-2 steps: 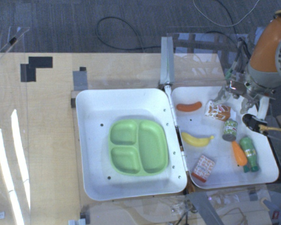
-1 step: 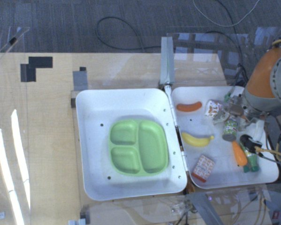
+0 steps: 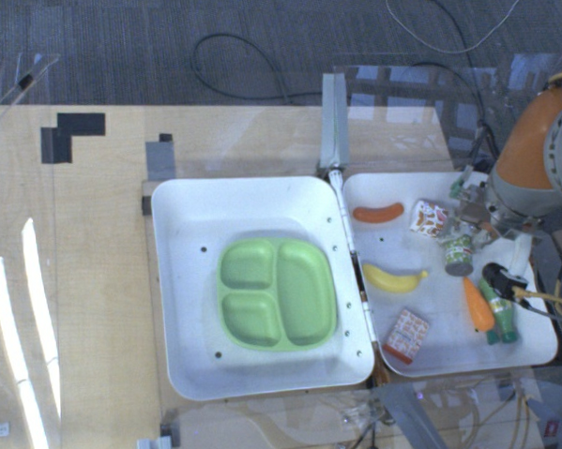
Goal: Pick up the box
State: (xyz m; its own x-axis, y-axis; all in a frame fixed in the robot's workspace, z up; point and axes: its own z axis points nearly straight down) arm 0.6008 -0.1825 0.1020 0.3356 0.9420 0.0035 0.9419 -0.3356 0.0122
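Observation:
A red patterned box lies flat near the front left corner of the right bin. A smaller white box with red print lies at the back of that bin, tilted. The gripper hangs over the bin's back right, just right of the white box and above a small can. It is far from the red box. The arm's grey wrist and orange band rise behind it to the right.
The right bin also holds a sausage, a banana, a carrot and a green bottle. A green divided plate sits in the left bin. A metal post stands behind the bins.

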